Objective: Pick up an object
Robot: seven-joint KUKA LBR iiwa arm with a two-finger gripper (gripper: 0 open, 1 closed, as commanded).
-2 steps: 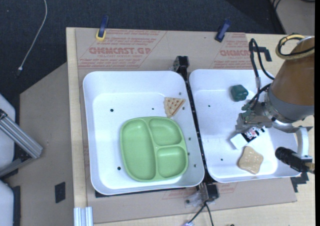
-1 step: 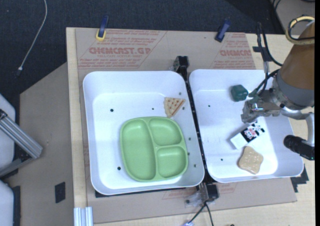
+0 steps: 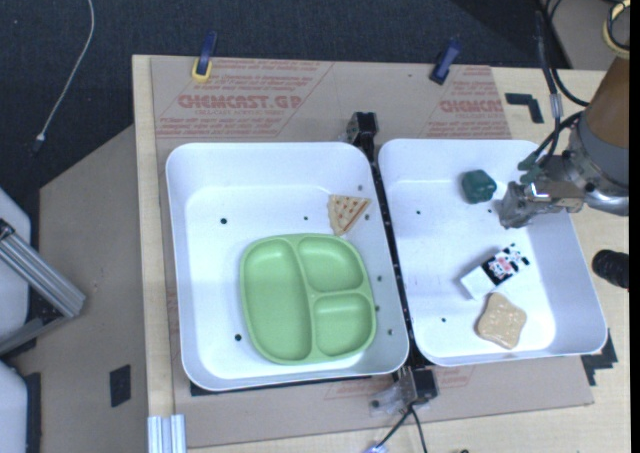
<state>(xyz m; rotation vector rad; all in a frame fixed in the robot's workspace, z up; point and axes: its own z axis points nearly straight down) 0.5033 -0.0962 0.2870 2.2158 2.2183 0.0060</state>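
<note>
- While left bin [image 3: 190, 241] carries green divided plate [image 3: 306, 297], tan cracker [image 3: 346, 211] sits just beyond plate's far rim
- right bin [image 3: 440, 321]: teal object [image 3: 478, 185] far side; black-white box [image 3: 498, 269], toast piece [image 3: 500, 322] nearer
- gripper [image 3: 520, 203] just right of teal object; can't tell finger state

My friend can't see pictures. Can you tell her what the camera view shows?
A grey robot arm's gripper hangs over the right bin, beside a green block. That bin also holds a small black and white toy and a tan toast piece. The left bin holds a green divided plate and a cracker.
</note>
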